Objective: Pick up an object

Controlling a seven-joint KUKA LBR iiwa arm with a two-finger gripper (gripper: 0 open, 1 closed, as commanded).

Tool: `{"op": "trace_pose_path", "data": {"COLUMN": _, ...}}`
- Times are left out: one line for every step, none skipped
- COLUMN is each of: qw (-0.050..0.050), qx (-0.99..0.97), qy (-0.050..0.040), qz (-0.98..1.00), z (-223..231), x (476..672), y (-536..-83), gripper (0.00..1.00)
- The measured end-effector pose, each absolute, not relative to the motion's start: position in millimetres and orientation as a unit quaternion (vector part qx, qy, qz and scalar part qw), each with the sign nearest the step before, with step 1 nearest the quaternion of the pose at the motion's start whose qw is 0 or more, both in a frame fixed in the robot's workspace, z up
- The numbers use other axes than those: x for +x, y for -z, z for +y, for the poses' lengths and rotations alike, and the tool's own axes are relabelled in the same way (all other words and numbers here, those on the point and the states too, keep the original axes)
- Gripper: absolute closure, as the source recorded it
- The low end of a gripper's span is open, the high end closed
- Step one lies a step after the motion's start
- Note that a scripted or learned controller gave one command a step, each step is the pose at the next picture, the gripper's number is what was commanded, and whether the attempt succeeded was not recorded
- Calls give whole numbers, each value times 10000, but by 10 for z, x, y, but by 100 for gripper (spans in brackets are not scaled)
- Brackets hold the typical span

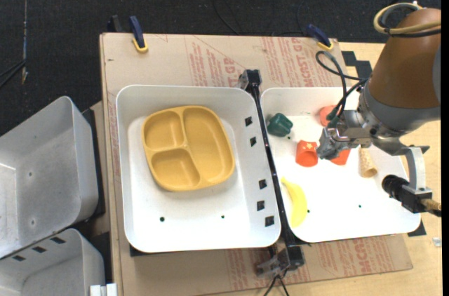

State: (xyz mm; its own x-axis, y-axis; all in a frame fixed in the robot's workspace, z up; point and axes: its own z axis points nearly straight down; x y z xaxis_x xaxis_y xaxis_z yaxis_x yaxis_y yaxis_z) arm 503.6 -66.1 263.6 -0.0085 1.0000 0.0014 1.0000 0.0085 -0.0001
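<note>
My arm: (403, 70) reaches in from the right, its orange band above the wrist, bent down over the right bin.
My gripper: (328, 147) low in the right bin, among the orange pieces; I cannot tell how it stands or whether it has hold of anything.
Right bin: (351, 217) white and shallow, holds all the small things.
Orange cup: (306, 153) just left of my gripper, touching it or very nearly so.
Second orange piece: (340, 156) just right of my gripper, partly hidden by it.
Third orange piece: (327, 113) behind my gripper, toward the far wall, half covered by my wrist and cables.
Green block: (280, 123) near the bin's left wall, apart from my gripper.
Banana: (296, 202) lies along the near left side of the right bin, well clear of my gripper.
Cork: (366, 161) pale, right of the orange pieces, under my arm's edge.
Left bin: (140, 217) beside the right one, holds a yellow tray (188, 146) with three compartments.
</note>
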Motion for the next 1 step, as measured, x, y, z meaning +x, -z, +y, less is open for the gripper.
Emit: {"op": "trace_pose_path", "data": {"qw": 9, "qx": -7040, "qy": 5, "qz": -7102, "z": -90, "x": 4977, "y": -2651, "gripper": 100}}
